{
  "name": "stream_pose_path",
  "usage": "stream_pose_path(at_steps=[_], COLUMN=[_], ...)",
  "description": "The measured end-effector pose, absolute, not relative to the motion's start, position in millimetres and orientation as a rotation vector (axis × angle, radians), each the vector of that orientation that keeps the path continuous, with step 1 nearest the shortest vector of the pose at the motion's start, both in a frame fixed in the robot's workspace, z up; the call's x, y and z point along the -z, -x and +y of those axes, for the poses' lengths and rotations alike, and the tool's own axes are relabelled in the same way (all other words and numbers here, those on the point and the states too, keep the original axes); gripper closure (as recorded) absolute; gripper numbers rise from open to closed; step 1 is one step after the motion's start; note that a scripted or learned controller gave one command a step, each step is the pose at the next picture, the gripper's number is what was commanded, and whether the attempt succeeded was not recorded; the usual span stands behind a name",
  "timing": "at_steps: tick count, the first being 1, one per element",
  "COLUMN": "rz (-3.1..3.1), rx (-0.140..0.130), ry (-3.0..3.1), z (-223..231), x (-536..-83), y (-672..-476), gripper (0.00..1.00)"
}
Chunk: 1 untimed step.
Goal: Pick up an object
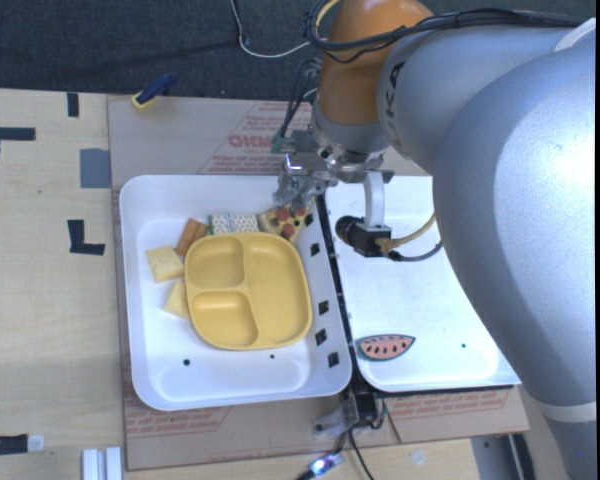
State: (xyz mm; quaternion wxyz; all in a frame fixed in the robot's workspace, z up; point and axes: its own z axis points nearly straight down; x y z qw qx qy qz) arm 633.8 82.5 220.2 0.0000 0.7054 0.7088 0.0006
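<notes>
While its finger spread cannot be told, the gripper [298, 200] hangs just above the yellow divided plastic plate [248, 290].

Robotics lab test bench. Grey industrial arm [500, 168] fills 3 o'clock, loose cables [242, 28] at 12, black tape markers [8, 143] on the plywood top [40, 318] at 9, two white bins [140, 348] on cardboard [195, 133].

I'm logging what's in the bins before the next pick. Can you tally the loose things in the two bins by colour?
Yellow: 1, the divided plate
Pale tan: 2, the cracker-like pieces
Orange-brown: 1, the small piece
Red and green: 1, the watermelon slice
Mixed colours, too small to tell: 1, the cluster under the end effector
Total: 6
</notes>
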Motion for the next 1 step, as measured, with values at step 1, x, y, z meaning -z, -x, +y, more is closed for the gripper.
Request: stream_pose_path(at_steps=[1], rz=[2.224], rx=[0.001], ry=[-2.219], z=[87.5], x=[-234.4], y=[-630.1], gripper=[1.00])
